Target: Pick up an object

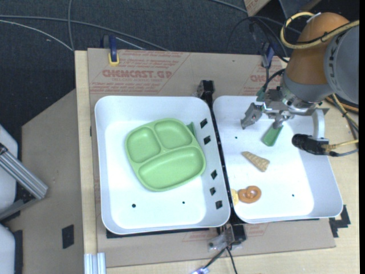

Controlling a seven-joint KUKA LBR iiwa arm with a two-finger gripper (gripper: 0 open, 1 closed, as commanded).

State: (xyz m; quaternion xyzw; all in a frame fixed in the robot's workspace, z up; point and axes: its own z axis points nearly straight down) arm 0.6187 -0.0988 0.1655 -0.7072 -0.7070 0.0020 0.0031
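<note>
My gripper (259, 125) hangs over the back of the right bin (319, 201), its two grey fingers spread apart and open. A small green cylinder (272, 135) lies tilted at the tip of the right finger, not between the two. In front of it a tan cone-shaped piece (255, 160) rests on the bin floor. Further forward, near the bin's front left corner, sits an orange ring-shaped piece (248, 194). A green divided plate (165, 153) lies in the middle of the left bin (114, 204).
The arm's grey and orange body (316, 50) rises over the right bin's back right corner, with a black connector (309, 142) and cables beside it. A black divider with clips (214, 153) runs between the bins. Cardboard (85, 153) surrounds them.
</note>
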